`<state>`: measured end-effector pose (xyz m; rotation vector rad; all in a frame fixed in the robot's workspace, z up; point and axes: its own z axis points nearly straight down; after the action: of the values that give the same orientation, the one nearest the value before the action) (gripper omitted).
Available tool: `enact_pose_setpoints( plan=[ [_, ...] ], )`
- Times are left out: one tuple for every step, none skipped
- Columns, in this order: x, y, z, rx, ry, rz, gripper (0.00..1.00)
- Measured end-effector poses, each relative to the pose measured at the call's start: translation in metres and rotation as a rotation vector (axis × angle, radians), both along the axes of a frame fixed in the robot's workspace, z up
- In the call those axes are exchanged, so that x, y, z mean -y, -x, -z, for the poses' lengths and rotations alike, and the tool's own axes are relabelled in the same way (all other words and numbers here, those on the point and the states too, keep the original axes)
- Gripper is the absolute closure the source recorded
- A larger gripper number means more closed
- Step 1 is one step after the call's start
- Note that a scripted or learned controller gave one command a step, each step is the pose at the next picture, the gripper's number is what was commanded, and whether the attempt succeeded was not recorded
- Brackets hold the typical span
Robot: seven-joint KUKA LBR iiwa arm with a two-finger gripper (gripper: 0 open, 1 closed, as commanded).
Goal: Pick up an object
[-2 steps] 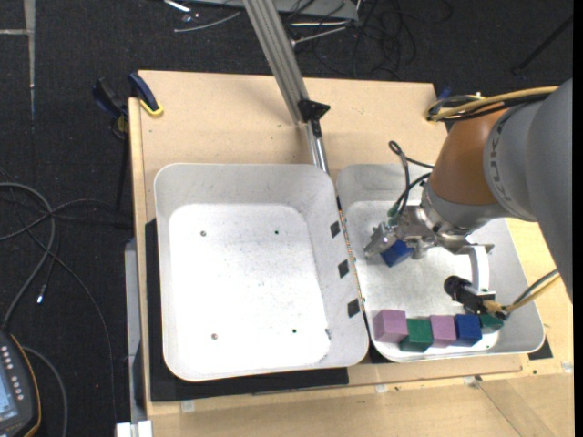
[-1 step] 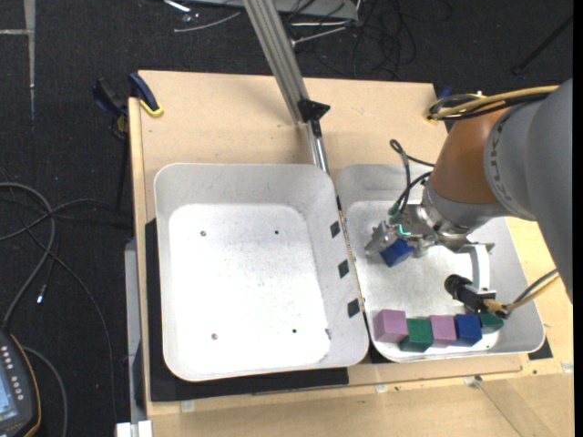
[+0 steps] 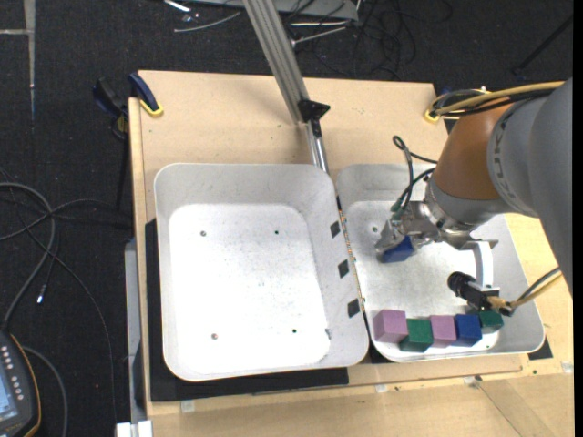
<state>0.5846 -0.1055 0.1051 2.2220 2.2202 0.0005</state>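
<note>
where the end effector (image 3: 398, 241) hangs, blue block (image 3: 397, 253) between its fingers

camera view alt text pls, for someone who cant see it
A grey robot arm with an orange band reaches from the right into the right white bin, its gripper at a blue block near the bin's middle. Pink, green, pink, blue and green blocks line that bin's near edge; the left white bin sits beside it.

Desk (image 3: 383, 107): two bins side by side. Right bin (image 3: 519, 262): row of blocks (image 3: 439, 328) along near wall; one block (image 3: 397, 252) farther back, under end effector (image 3: 393, 238).
</note>
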Motion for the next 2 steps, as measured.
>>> enact_pose_setpoints(
  plan=[
    [-0.067, -0.040, -0.095, 0.010, -0.001, -0.010, 1.00],
    [-0.075, -0.081, -0.240, 0.010, 0.001, -0.005, 1.00]
  ],
)
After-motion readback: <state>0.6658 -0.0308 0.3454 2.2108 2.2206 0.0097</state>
